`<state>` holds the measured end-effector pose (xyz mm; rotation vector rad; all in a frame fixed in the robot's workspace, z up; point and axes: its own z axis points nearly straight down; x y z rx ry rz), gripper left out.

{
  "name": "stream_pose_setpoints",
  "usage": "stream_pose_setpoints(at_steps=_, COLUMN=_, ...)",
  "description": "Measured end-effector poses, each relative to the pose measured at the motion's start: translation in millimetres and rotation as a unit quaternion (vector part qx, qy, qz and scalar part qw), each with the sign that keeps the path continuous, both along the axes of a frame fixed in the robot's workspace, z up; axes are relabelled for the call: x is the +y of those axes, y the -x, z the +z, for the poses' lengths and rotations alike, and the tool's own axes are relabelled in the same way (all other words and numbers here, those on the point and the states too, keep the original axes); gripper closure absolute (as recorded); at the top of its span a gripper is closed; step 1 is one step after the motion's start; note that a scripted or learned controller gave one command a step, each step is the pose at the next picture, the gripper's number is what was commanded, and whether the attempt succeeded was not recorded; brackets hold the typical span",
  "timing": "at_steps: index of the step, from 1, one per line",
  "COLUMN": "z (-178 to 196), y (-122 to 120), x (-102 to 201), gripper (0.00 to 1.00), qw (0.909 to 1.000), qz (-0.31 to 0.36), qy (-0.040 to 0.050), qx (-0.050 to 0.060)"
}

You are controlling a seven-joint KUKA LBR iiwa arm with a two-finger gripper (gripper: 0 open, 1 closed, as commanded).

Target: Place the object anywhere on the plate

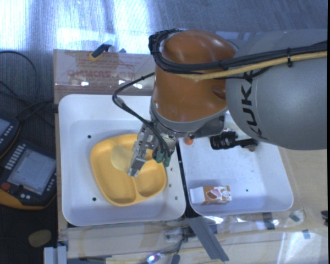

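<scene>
Hand: the hand [138,161] hangs over the yellow plate [118,188] in the left bin [77,114]; whether it grips anything, cannot tell.
Object: small carton [210,194] lies flat in the right bin [264,172], near its front rim, long axis left-right.
Relation: carton lies right of the hand, across the bins' shared wall.
Room: open floor behind the carton.

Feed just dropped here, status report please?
Gripper low over the yellow divided plastic plate, left white bin. Small brown-and-white carton lies in right white bin, not yet placed.
</scene>
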<state>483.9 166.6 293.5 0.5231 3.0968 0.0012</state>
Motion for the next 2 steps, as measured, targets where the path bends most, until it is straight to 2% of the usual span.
stream_pose_setpoints(at_steps=1, z=100, y=-1, x=-77, gripper=1.00, qw=1.0000, qz=0.003, qy=0.0008, qx=-0.001)
stream_pose_setpoints(at_steps=2, z=40, y=-1, x=-100, gripper=1.00, qw=0.9943, qz=0.107, qy=0.0010, qx=-0.001)
